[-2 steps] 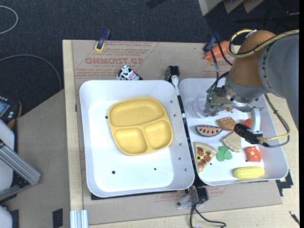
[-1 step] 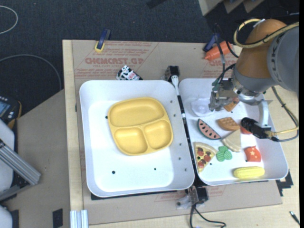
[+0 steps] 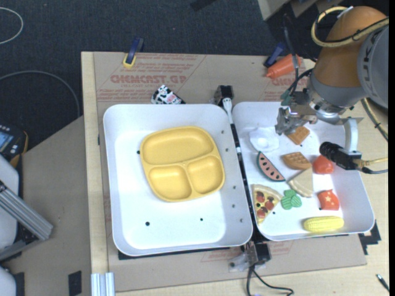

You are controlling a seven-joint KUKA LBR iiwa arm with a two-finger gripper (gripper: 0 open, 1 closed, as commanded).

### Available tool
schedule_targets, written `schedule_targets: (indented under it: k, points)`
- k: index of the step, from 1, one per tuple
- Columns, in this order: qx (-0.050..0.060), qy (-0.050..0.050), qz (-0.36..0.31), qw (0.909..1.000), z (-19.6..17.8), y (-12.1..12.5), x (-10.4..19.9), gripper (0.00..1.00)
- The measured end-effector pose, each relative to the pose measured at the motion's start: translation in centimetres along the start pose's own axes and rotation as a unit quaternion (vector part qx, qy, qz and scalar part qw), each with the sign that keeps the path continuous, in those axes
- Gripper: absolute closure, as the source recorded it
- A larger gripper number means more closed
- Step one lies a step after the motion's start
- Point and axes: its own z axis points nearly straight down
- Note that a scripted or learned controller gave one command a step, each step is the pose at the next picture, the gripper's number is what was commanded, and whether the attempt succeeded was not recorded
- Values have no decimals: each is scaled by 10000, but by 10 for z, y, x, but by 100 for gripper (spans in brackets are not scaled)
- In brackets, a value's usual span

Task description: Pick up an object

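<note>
Item under handling: a small tan-brown toy food piece (image 3: 300, 134), cracker-like, lying in the upper part of the right bin (image 3: 358, 193), right of frame centre. The gripper (image 3: 289, 123) is hovering directly at this piece, its tip just beside or touching the piece's left edge; whether the gripper is open or closed on anything cannot be told at this slant, and nothing is visibly lifted. Judged handling: the piece is likely being a light, stiff, moulded plastic item with a smooth, somewhat slippery face, not fragile; being flat, it is probably best taken across its narrow sides, low against the bin floor. Neighbouring stock in the same bin: a white round piece (image 3: 265, 142) to the left, a waffle-like brown piece (image 3: 297, 160) below, a watermelon slice (image 3: 270, 167), a pizza slice (image 3: 264, 200), a green leafy piece (image 3: 291, 199), a corn cob (image 3: 322, 224) at lower right. These are crowding the target, so a sideways nudge could be displacing them. The left bin (image 3: 123, 184) is carrying a yellow divided tray (image 3: 181, 163).
</note>
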Motion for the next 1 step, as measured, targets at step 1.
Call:
schedule_targets:
  k: [1]
  points:
    - [0, 0, 3, 10000, -39, 2, 0, 100]
